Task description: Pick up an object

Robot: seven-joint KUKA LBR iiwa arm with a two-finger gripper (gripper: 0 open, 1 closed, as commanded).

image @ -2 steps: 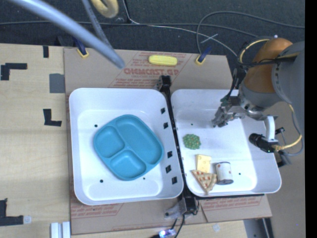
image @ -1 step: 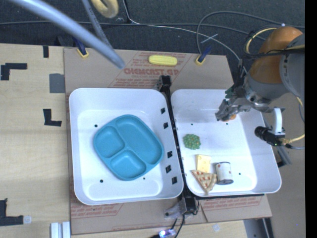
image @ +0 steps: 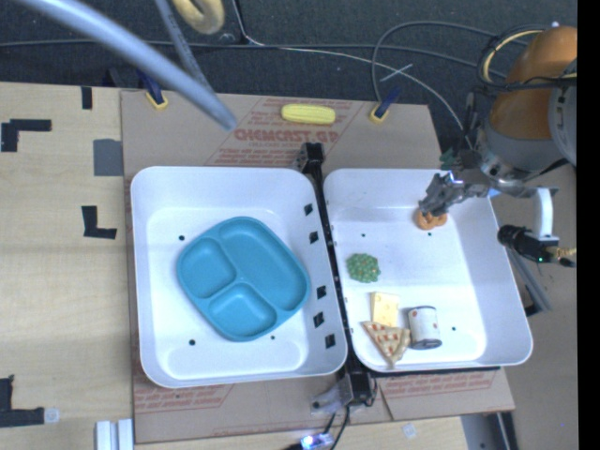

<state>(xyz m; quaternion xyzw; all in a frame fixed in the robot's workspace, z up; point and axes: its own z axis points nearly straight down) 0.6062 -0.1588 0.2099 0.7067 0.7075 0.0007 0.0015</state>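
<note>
Hovering low over the far right corner of the right shallow white bin (image: 487,279), the dark two-finger gripper (image: 439,200), tips just above a small orange round object (image: 431,219); contact and finger spread impossible to tell; nearer in that bin, a green bumpy lump (image: 363,268), yellow wedge (image: 384,307), small silver can (image: 424,326); blue compartment tray (image: 242,277) in the left bin (image: 150,251).

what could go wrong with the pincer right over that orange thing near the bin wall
1. The pincer sits just above the small round orange object, which lies near the far wall of the right-hand white bin. A closing attempt may nudge it away rather than grip it.
2. The object looks low and small, so the grip might close over it and miss.
3. Whether the object is actually held cannot be judged here, so a lift may come up with nothing.
</note>
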